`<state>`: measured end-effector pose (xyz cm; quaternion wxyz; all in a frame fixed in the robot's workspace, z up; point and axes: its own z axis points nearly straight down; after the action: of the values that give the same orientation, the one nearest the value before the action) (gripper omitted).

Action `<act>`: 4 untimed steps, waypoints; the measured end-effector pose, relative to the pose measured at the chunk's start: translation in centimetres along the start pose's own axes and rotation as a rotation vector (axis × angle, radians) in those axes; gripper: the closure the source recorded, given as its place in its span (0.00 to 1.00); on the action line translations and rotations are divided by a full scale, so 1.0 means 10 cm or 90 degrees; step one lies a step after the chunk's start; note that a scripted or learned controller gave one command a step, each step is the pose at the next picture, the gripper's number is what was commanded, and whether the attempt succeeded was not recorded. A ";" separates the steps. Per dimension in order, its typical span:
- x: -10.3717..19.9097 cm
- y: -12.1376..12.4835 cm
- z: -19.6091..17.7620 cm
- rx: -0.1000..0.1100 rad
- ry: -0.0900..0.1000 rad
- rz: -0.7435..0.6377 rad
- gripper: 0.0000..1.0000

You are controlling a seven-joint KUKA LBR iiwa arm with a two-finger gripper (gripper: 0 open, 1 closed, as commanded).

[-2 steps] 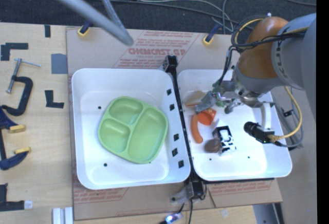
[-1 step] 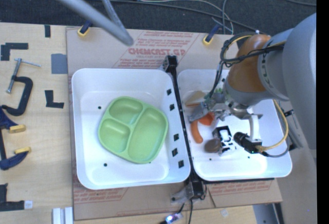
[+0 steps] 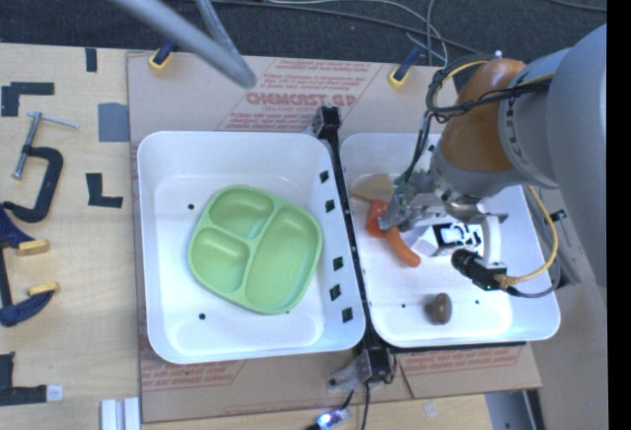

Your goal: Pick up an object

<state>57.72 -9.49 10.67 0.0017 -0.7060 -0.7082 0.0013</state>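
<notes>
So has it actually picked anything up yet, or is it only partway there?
Partway. Done: the arm has reached into the right bin. In hand: its end effector is low over the orange object. Left: lifting; whether it grips is unclear. The brown object and green tray lie untouched.

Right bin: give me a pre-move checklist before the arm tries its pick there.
1. Gripper over the right bin: ok, it sits low in the bin's left part.
2. Target near the gripper: ok, an orange piece lies right beside it, and a tan piece just above.
3. Finger state: cannot tell, the wrist hides it.
4. Anything held: cannot tell; nothing is seen between the fingers.
5. Other candidates: ok, a small brown object lies apart near the front of the bin.
6. Left bin: ok, the green tray lies flat, away from the arm.
</notes>
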 end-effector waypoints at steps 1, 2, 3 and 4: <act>-0.04 -0.01 -0.62 -0.005 -0.001 0.002 1.00; 0.01 0.02 -1.24 -0.005 -0.001 0.001 1.00; 0.01 0.02 -1.25 -0.002 0.000 0.001 1.00; 0.48 0.00 -1.30 -0.002 0.000 -0.002 1.00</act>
<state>57.76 -4.65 23.71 0.0009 -0.7050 -0.7092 0.0000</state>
